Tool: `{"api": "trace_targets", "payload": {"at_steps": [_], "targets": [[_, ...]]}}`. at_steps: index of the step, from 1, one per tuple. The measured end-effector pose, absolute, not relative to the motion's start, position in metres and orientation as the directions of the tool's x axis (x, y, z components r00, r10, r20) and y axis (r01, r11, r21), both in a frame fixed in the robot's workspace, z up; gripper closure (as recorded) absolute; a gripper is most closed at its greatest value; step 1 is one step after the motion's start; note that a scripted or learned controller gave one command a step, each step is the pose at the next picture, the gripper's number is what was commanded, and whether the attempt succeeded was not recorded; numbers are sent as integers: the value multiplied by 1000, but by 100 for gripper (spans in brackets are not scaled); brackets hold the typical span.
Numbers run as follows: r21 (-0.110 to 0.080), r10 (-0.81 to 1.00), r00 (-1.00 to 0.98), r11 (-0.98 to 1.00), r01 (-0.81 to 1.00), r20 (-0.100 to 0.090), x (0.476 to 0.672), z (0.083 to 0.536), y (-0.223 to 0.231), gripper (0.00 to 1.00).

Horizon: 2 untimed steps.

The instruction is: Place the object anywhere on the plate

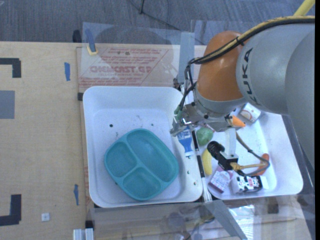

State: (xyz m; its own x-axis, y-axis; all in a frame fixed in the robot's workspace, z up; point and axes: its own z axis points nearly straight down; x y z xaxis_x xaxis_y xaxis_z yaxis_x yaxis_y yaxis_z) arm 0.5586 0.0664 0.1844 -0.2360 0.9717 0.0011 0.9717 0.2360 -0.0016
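Gripper (185, 135) hangs low over the wall between the two bins, wrist and orange band right above it. Open or shut: cannot tell, the wrist covers it. Blue piece (186, 144) sits directly under the gripper, on the dividing wall; cannot tell if it is gripped or just lying there.

Nearest edge, right bin (289, 176): pink-and-white packet (218, 182) at the near-left corner, and a black-and-white carton (248, 183) just beside it to the right. Yellow item (206, 162) lies along the right bin's left wall, just behind the packet.

Left bin (100, 98): teal plate (141, 165) with three compartments, lying flat in the near half and tilted diagonally. Its right rim is near the gripper, not touching.

Further back in the right bin: green object (204, 134) just right of the gripper, partly under the wrist. Orange-and-white item (248, 115) is behind it, near the arm.

Which loose item is the task's object: cannot tell. All of them are in the right bin or on the divider.

Beyond the bins: clear sheet with red lettering (125, 67) on the wooden bench (40, 134), then grey floor (60, 9).
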Motion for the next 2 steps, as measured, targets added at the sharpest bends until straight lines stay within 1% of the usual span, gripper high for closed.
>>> {"api": "trace_targets", "payload": {"at_steps": [1,2], "targets": [[-2,932,-362,362,932,1,527,168,137,100],[-3,987,-163,163,987,1,479,184,71,100]]}}
